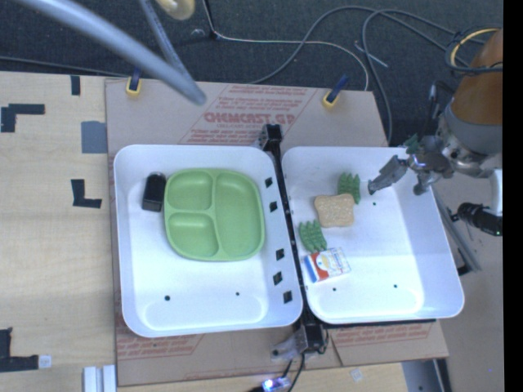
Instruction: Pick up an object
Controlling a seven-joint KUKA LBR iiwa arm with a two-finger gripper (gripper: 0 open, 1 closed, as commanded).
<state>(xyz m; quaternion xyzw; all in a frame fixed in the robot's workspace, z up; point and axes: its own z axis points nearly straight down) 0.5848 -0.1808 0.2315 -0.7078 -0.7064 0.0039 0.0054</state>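
Here we see the two-finger gripper (402,175) with fingers spread and holding nothing, over the right shallow white bin's (425,260) upper right edge. The tan rectangular sponge (335,211) lies nearby, between two green ridged pieces (311,236).

The arm (482,96) is cut off at the three o'clock edge; the small carton's (327,265) print is too small to read.

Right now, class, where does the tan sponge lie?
The tan sponge lies in the right bin, toward its left side, between two green toys.
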